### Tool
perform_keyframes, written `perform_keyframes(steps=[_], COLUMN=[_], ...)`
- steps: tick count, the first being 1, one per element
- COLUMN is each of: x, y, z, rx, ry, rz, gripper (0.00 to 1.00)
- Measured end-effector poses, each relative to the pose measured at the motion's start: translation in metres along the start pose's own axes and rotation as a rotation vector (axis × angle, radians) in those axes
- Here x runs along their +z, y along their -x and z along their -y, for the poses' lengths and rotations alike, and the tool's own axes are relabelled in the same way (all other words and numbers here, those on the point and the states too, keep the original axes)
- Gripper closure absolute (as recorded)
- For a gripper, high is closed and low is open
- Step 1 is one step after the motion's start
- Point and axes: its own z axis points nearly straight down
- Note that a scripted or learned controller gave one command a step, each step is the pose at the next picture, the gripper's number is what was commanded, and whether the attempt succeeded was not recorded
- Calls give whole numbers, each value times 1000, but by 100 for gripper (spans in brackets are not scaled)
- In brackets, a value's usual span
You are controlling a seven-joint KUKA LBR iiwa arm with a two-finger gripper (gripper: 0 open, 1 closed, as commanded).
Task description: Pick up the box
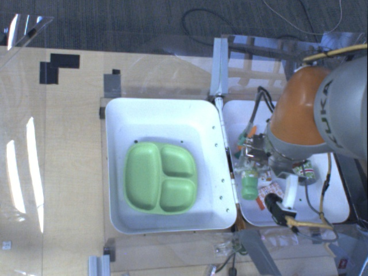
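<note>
The arm's orange band and grey wrist (305,114) hang over the right bin (241,119). Below the wrist, the gripper (250,152) reaches down at the bin's left side, among small objects. Just under it lies a green item (249,186). Beside that lies a small white and red packet (267,190) that may be the box, partly covered by the robot. Nothing shows between the gripper's tips, and the wrist hides much of the bin's contents.
The left bin (167,114) holds a green plate (161,177) with three compartments. A small patterned item (305,172) peeks out under the wrist on the right. A metal divider post (219,68) stands behind the bins' shared edge.
</note>
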Motion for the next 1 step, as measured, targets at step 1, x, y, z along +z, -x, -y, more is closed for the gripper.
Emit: perform_keyframes(steps=[1], x=[-151], y=[5], z=[-117], rx=[-35], ry=[2], rz=[0], gripper=[100])
